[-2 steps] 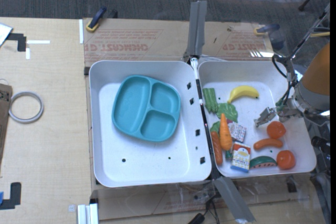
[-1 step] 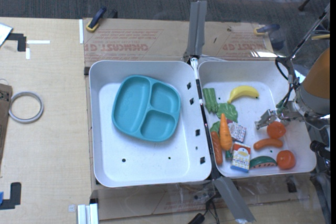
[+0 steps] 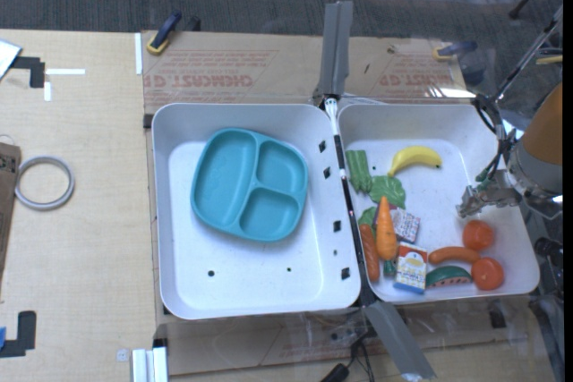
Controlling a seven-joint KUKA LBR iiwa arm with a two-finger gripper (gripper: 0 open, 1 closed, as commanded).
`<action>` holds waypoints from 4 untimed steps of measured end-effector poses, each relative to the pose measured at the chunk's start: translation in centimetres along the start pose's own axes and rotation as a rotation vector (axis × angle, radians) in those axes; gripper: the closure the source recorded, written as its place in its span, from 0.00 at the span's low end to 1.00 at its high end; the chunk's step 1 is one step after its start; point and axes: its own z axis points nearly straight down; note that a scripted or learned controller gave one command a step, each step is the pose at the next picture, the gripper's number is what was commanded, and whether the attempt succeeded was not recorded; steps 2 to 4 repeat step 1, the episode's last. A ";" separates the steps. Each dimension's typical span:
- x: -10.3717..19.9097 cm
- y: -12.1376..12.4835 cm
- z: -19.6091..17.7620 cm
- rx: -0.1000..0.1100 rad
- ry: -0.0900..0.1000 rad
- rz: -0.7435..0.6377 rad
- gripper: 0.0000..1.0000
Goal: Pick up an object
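Orange-red tomato (image 3: 478,234) lies just below the claw (image 3: 473,201) in the right bin (image 3: 452,131), nearly touching; whether the claw is clenched cannot be told.

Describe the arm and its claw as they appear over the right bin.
The arm enters from the right edge, with a broad orange band above a grey wrist section. Thin dark cables or rods run diagonally past it near the bin's upper right corner. The claw is small, pale grey metal, with slim fingers; finer markings are too small to make out.
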 end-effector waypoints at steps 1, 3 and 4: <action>-0.3 -3.1 -9.3 0.003 -0.004 -0.016 1.00; -0.3 -3.1 -9.3 0.003 -0.004 -0.016 1.00; -0.3 -3.1 -9.3 0.003 -0.004 -0.016 1.00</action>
